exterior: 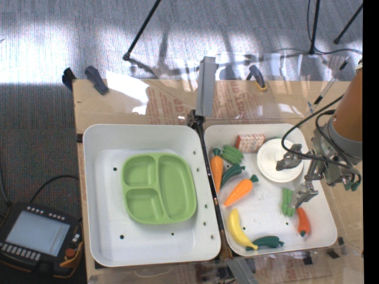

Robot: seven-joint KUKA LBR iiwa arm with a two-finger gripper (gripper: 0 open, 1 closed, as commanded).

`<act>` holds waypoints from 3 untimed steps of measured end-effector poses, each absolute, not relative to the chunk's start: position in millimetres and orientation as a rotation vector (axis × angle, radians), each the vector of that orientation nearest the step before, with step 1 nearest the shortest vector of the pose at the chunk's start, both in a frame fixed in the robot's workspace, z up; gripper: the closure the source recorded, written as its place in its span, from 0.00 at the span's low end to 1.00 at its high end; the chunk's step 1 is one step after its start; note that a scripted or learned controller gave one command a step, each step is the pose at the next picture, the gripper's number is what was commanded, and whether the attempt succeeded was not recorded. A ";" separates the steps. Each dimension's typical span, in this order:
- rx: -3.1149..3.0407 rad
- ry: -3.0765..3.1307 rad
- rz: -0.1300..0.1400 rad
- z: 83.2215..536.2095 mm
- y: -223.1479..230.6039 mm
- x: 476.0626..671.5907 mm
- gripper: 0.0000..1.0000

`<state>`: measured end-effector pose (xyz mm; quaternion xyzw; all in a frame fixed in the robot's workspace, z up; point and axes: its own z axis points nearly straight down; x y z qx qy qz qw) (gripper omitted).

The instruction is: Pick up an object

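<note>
The right bin [323,209] holds several toy foods. Two orange carrots [217,171] [239,191] lie left of centre, and a yellow banana [240,229] lies at the front. A white round plate [273,158] sits at the back right. A light green vegetable [288,202] and a small red-orange carrot [303,222] lie on the right. My gripper [297,181] hangs over the right side of this bin, between the white plate and the light green vegetable. It looks open and nothing is between its fingers.
A green divided plate [159,188] lies in the left bin [95,158]. The right bin also has a reddish box [250,142], green peppers [232,154] [232,173] and a dark green pepper [267,241]. A pendant [35,235] rests left of the bench.
</note>
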<state>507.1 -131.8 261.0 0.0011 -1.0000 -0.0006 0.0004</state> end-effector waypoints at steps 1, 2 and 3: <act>0.223 -3.131 -0.003 86.0 -129.1 531.2 0.00; 0.085 -3.142 0.009 89.0 -84.3 581.8 0.00; -0.020 -3.144 -0.001 88.1 -88.5 629.0 0.00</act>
